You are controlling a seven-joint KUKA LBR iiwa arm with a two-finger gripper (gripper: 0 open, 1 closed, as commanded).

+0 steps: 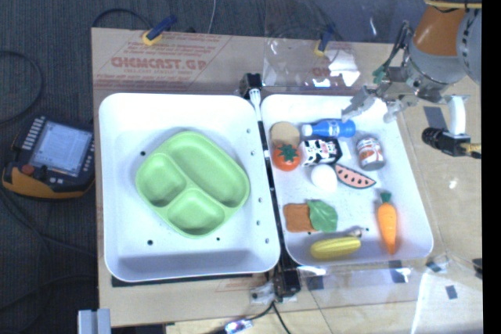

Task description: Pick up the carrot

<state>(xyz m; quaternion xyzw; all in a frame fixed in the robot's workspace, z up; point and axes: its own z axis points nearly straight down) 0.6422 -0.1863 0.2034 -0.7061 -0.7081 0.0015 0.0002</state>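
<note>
Saw carrot lying lower right of frame, in right bin, beside watermelon slice. Pincer hovered upper right over bin's far rim, well apart, pinching nothing; spread or pressed, I couldn't tell.

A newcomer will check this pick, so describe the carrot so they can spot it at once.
Look in the right white bin, the one crowded with toy food, and go to its near right corner. The carrot lies there beside the yellow banana, below the watermelon slice. It alone is a long orange cone with a green top.
</note>
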